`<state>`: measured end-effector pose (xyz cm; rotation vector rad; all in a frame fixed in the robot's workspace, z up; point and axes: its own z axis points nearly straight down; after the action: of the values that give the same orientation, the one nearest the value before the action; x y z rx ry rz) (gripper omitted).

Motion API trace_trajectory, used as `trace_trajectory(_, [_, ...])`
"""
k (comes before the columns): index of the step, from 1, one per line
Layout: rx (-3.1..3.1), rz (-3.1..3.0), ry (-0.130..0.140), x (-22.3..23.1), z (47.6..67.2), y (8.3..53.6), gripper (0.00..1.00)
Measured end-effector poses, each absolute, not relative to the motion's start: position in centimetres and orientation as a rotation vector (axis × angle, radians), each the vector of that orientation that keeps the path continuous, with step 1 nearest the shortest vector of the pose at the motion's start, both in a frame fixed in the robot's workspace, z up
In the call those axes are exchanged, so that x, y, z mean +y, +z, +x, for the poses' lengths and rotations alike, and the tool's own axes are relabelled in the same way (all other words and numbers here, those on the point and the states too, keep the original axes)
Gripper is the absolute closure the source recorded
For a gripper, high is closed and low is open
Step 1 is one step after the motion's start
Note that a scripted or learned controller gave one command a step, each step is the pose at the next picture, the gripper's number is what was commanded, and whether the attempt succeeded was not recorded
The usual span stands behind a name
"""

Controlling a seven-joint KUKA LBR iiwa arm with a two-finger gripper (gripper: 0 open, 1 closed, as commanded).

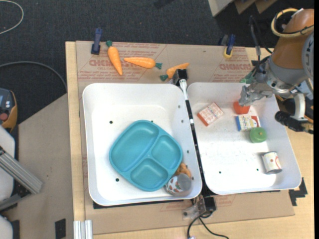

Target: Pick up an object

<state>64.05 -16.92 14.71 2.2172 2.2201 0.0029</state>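
Over the right bin (284, 180), the tool (245, 102) sits directly above an orange-red object (241, 107); whether it grips it, I cannot tell, beside a small box (210, 113)

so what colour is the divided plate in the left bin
Teal blue divided plate, plain, seen in the camera view.
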Motion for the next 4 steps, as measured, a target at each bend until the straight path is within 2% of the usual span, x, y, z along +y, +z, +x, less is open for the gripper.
trace_trajectory(1, [2.217,2.233,-0.007,-22.8,57.2,11.9,1.00])
trace_trajectory(2, [2.221,2.222,0.000,-22.4,57.6,12.1,0.00])
trace_trajectory(3, [2.236,2.220,0.014,-21.4,63.9,8.3,0.00])
trace_trajectory(4, [2.245,2.236,0.006,-21.4,66.7,8.3,0.00])
